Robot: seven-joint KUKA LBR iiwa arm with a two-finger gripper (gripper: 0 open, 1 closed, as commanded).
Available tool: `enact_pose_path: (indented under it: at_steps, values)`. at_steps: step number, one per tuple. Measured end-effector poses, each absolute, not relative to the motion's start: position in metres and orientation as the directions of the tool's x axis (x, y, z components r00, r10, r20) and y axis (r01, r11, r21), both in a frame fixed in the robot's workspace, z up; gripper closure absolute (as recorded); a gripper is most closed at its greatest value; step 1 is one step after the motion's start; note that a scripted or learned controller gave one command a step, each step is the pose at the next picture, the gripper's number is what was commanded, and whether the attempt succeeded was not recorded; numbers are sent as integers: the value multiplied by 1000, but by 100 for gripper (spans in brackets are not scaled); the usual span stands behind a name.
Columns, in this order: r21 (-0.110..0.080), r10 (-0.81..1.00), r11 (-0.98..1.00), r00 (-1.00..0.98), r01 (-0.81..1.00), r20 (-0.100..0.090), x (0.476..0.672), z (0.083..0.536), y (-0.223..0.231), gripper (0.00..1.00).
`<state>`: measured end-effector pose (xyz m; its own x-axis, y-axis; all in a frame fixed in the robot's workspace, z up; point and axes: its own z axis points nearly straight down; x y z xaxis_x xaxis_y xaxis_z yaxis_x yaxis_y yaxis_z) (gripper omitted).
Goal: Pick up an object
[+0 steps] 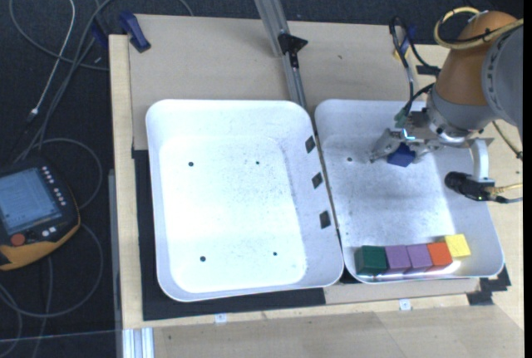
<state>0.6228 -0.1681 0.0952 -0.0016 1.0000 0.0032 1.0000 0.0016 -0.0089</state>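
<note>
Two shallow white bins sit side by side on the surface. The left bin shows bare floor with a few dark dots. The right bin holds a row of blocks along its near edge: green block, purple block, a second purple block, orange block, yellow block. The arm reaches into the right bin's far half. The hand is low over the floor there, with a small blue object between its fingers, gripped. The row of blocks lies well apart from the hand.
</note>
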Motion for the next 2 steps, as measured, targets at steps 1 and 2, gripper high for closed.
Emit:
enact_pose_path:
  at_steps: [1, 2]
  values:
    - [-4, 1000, 2, -2, 1000, 2, 614, 100, -147, 0]
    - [-2, 1000, 1, -1, 1000, 2, 614, 100, -148, 0]
